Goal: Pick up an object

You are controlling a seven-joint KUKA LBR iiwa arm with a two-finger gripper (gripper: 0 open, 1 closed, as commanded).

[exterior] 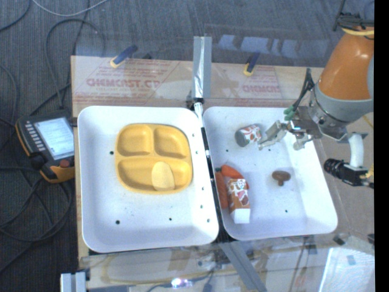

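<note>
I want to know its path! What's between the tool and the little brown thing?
In the camera view, bare white bin floor separates the tool from the brown thing.

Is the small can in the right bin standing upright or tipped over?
Tipped over: the small grey can with a red label lies on its side, beside the gripper.

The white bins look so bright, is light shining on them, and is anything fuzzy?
Camera view: the left bin and right bin shine bright white under even light, with soft shadows beside the yellow tray and carton; the small can and brown lump look fuzzy, and a glare spot glints at the bottom edge.
</note>
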